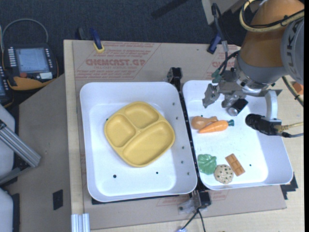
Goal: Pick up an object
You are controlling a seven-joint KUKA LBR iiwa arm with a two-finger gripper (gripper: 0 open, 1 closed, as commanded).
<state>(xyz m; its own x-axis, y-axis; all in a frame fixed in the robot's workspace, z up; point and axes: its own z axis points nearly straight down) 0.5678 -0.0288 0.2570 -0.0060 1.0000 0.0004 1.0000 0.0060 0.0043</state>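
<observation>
Carrot point(214, 126) lengthwise left-right, green tip rightward, below tool point(219, 96).

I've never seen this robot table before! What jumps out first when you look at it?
The big yellow plate with three sections, lying in the middle of the left bin. Next, the orange and grey robot arm at the upper right, its hand hanging over the right bin. Below it lie toy foods: a carrot, a green leafy piece, a cookie and a brown cracker.
</observation>
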